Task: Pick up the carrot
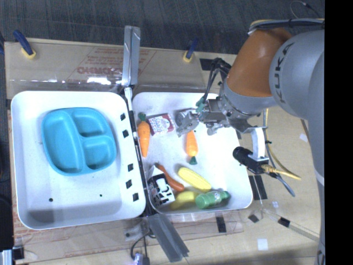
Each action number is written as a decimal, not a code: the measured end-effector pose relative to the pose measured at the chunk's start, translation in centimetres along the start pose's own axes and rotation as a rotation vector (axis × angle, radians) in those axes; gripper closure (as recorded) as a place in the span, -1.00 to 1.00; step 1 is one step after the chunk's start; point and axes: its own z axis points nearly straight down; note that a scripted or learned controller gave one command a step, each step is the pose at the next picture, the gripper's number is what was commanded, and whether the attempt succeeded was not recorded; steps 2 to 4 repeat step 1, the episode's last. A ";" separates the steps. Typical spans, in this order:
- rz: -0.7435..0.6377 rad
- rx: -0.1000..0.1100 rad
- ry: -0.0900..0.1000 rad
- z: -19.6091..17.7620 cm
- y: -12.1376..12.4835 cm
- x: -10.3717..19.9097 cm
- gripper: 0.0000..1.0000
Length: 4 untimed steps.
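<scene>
Carrot handling noted first: the small orange plastic toy carrot with a green stub end looked light, rigid and smooth-skinned, likely slick under metal fingers and prone to roll. Best hold, by my judgement, would be across the thick middle of the body, fingers square to its long axis, clear of the tapered tip.

That carrot hung or lay directly below the two-finger gripper, its upper end right at the fingertips. Whether it sat between the fingers or merely under them could not be told; finger spread likewise unreadable at this angle.

A second orange toy carrot with green top lay well off to the gripper's far side, against the right-hand white bin's dividing wall. Either could satisfy the task.

Just beside the gripper, toward that wall: a small maroon and white printed packet, print too small to read.

Writing legible elsewhere: "KUKA" in part on the grey arm housing; red lettering on the cardboard sheet beyond the bins, reversed and not decipherable.

Below the gripper, near the bin's near edge: a yellow toy banana and a green bottle.
</scene>
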 end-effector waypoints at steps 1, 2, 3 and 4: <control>0.122 0.001 0.000 12.9 2.5 -1.0 -1.00; 0.122 0.001 0.000 12.9 2.5 -1.0 -1.00; 0.122 0.001 0.000 12.9 2.5 -1.0 -1.00; 0.122 0.001 0.000 12.9 2.5 -1.0 -1.00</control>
